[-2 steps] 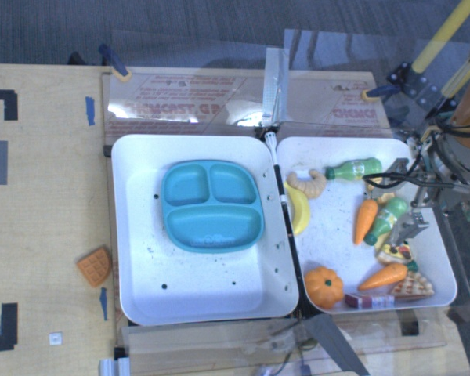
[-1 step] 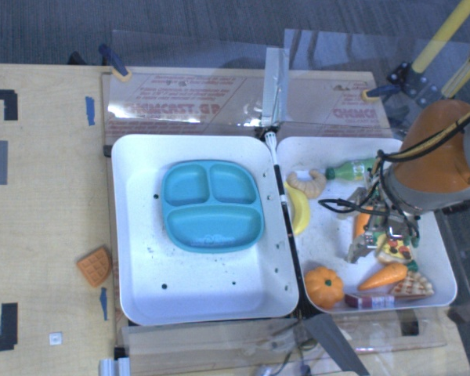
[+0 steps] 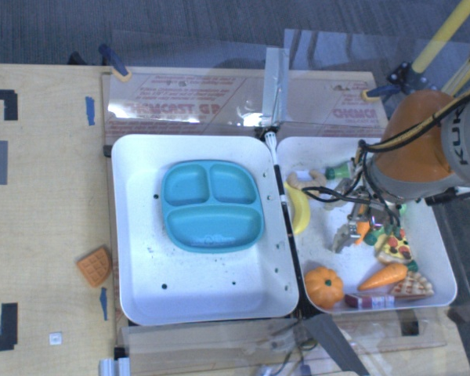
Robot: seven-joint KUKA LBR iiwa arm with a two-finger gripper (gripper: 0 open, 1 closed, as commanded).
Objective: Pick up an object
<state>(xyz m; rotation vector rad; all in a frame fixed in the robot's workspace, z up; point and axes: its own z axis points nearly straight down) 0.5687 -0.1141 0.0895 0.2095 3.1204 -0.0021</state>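
The right bin (image 3: 446, 276) holds several toy foods: a yellow banana (image 3: 300, 210) at its left wall, a round orange fruit (image 3: 324, 286) at the front left, a carrot (image 3: 384, 275), a pizza slice (image 3: 412, 287) and a dark red tube (image 3: 368, 301) along the front. The arm's orange band (image 3: 411, 143) hangs over the bin's back right. My gripper (image 3: 354, 233) is low in the middle of this bin, just left of a small heap of coloured pieces (image 3: 392, 245). Cables and the wrist hide much of it.
The left bin (image 3: 133, 233) carries a blue divided plate (image 3: 211, 206). A small waffle toy (image 3: 94, 266) lies on the wooden bench to the left of the bins. A green piece (image 3: 338, 171) sits near the right bin's back wall.
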